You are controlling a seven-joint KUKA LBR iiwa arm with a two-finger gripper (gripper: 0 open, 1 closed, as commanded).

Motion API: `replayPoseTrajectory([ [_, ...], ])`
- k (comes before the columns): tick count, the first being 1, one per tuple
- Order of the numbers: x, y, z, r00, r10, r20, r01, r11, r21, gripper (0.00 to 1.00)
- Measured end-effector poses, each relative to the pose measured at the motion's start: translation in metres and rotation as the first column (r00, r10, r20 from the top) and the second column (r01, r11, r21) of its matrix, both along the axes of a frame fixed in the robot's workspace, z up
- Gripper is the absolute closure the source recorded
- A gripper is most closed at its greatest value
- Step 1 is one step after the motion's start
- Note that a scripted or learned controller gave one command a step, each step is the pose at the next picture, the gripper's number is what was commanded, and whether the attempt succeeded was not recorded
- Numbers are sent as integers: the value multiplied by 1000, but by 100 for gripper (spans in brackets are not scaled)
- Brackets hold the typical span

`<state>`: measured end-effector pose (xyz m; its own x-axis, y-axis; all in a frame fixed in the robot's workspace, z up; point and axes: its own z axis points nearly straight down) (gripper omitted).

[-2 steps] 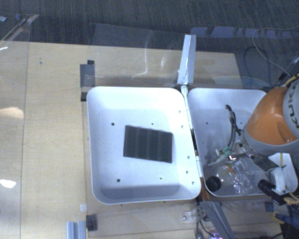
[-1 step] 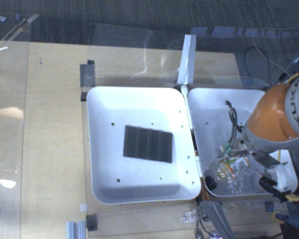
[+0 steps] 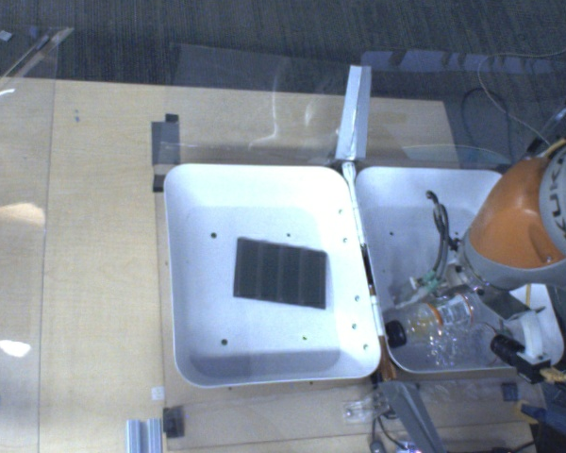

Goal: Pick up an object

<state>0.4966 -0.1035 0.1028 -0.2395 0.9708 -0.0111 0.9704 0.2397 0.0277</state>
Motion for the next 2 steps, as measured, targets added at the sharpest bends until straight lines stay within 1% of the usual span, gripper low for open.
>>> replayPoseTrajectory([
  [1, -4, 8, -12, 990, 143, -11, -143, 990, -1, 0],
  [2, 0, 9, 0, 989, 145, -1, -145, 989, -2, 100],
])
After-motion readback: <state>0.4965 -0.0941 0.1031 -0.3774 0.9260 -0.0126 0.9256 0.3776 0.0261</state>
